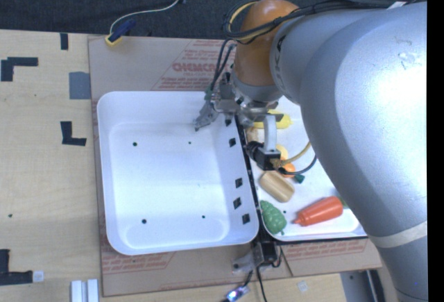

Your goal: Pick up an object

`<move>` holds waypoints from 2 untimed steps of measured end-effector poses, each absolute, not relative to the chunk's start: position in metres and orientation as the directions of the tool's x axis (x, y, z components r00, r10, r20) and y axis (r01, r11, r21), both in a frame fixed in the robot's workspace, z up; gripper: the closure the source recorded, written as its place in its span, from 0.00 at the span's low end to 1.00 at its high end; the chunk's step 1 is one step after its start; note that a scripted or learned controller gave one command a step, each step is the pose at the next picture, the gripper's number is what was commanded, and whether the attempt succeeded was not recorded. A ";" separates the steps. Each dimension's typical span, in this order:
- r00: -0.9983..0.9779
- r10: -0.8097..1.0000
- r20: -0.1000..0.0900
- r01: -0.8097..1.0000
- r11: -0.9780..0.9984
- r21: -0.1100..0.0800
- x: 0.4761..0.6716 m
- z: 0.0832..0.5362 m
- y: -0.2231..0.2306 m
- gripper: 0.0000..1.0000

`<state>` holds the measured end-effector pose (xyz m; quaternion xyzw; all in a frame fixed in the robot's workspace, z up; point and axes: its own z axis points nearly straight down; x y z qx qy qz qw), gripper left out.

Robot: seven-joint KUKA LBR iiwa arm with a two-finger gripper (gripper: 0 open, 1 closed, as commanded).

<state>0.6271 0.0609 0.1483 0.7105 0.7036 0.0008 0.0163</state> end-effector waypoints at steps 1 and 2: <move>0.011 1.000 -0.022 1.000 -0.011 0.025 0.629 0.148 0.061 0.00; 0.012 1.000 -0.025 1.000 -0.012 0.025 0.628 0.147 0.062 0.00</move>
